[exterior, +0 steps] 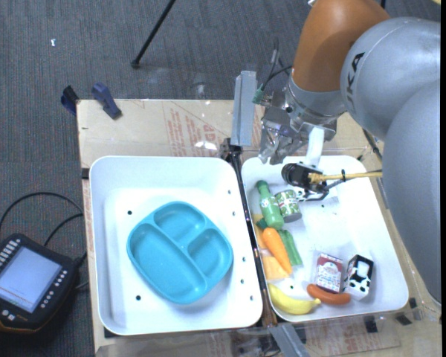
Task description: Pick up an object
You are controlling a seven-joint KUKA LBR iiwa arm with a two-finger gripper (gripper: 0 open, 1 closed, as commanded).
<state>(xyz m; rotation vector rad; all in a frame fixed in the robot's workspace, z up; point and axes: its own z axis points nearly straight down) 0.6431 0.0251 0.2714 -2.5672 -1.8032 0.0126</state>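
My gripper [276, 146] hangs above the far left corner of the right bin [349, 214], with nothing seen in it. Just below it in the bin lie a green bottle [268, 205] and a small green-and-white can [289, 204]. Further toward the front are a carrot [276, 248], a green vegetable [292, 248] and an orange block [272, 268]. Along the front edge lie a banana [293, 302], a sausage [329, 296], a red-and-white carton [328, 271] and a black-and-white box [360, 275].
The left bin [104, 199] holds a blue divided plate [180, 251]. A grey upright post [244, 117] stands behind the wall between the bins. A tablet pendant [26, 281] lies on the floor at the left. The grey arm fills the upper right.
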